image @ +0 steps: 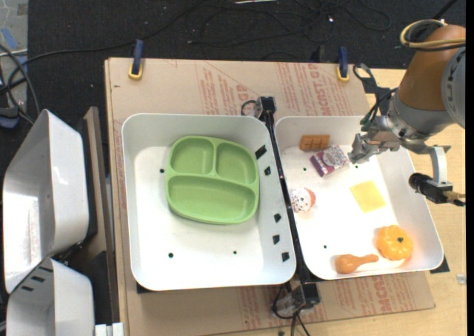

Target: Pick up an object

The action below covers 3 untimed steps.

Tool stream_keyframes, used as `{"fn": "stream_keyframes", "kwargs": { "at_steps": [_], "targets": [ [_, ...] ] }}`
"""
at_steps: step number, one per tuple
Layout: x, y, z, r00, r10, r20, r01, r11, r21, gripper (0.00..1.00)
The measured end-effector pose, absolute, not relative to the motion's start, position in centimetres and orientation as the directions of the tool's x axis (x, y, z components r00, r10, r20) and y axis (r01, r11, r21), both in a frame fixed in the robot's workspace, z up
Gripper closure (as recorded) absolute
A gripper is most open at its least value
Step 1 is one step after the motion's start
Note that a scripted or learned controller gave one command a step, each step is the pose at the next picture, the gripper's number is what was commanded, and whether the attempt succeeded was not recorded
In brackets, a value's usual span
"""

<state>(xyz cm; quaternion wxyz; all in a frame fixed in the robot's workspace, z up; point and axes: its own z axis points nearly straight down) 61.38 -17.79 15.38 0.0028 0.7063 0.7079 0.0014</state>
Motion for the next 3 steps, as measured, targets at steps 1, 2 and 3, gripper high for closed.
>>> {"fn": "stream_keyframes", "kwargs": {
  "at_steps": [1, 2, 3],
  "targets": [
    [60.6, -17.5, 20.3, -0.003, 1.0, -0.002, 1.0, 0.003, 0.005, 1.0],
    [60.9, -16.9, 24.9, -0.005, 1.0, -0.002, 1.0, 0.005, 0.006, 1.0],
    [60.5, -11.1, 24.5, -0.008, 1.0, 0.002, 1.0, 0.008, -0.001, 1.0]
  ]
}}
